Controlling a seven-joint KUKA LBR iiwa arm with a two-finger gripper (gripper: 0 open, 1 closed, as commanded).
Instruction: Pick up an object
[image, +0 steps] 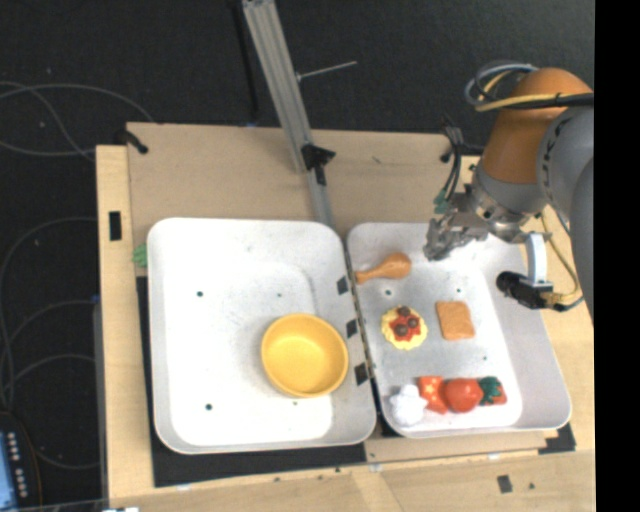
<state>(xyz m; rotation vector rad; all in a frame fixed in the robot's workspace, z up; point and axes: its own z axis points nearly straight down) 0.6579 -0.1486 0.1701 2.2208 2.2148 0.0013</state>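
open white floor around the yellow bowl (304, 354) in its bin; beyond the divider, crowded: drumstick (384, 268), tart (404, 326), cracker (456, 321), tomato (461, 394).

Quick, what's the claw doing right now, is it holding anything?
Claw: above the back of the right bin, near the drumstick; open or shut cannot be told, nothing seen held.

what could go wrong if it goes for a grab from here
The claw hangs over the right bin near the drumstick, which lies against the divider, so the fingers may hit the bin wall. The tomato, carrot and white piece crowd one corner, so a grab there may nudge neighbours.
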